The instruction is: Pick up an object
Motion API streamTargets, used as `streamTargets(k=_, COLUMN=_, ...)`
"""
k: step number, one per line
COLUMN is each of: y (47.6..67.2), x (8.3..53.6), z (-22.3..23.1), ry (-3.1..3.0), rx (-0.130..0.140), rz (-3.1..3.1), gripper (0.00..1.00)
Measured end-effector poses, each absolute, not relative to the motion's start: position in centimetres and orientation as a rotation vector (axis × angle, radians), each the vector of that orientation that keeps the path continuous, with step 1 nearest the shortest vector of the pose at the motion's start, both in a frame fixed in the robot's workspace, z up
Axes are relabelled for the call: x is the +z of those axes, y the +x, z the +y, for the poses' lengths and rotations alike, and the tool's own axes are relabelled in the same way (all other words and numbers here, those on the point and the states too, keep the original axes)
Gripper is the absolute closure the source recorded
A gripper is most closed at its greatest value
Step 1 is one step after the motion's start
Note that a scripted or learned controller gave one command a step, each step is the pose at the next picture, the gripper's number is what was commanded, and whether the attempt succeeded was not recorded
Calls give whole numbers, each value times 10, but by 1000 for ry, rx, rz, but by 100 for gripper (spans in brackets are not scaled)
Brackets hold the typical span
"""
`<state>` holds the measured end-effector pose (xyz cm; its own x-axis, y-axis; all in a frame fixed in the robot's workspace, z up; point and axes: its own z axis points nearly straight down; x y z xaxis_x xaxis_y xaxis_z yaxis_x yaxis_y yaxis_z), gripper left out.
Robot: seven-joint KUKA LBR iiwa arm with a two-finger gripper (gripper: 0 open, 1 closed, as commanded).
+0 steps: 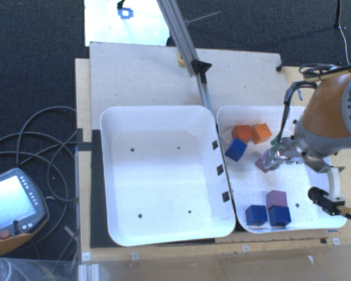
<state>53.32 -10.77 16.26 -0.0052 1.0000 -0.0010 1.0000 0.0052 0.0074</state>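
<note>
The two-finger gripper [273, 158] was down inside the right-hand shallow white plastic bin [327, 220], its metal fingers around a small purple block [262, 163] that sat tilted at its left tip. Whether the fingers were truly pinching that block or merely beside it, I could not tell — the grey wrist and orange band of the arm [333, 113] covered much of the tool from above.

Just left of the gripper lay a blue cube [236, 150]; farther off, towards the bin's far side, two orange cubes [252, 133] touched each other. Near the bin's near edge, a second purple cube [276, 199] rested against two dark blue cubes [268, 216]. The left-hand white bin [114, 122] stood alongside, its wall touching the right one.

The risk, as I judged it: the tilted block looked caught by a corner, so it could twist or slip out on the lift. The blue cube close by might also be nudged if the fingers shifted left.

No brand, label or writing could be read; the handheld control pendant [11, 206] at the left showed a bright blank screen.
</note>
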Motion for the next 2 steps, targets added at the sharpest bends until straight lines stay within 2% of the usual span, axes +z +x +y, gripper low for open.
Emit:
streamTargets(k=1, y=536, x=227, z=-111, ry=2210, rx=8, rz=2221, gripper=100)
streamTargets(k=2, y=537, x=228, z=-111, ry=2215, rx=2, rz=2225, gripper=100)
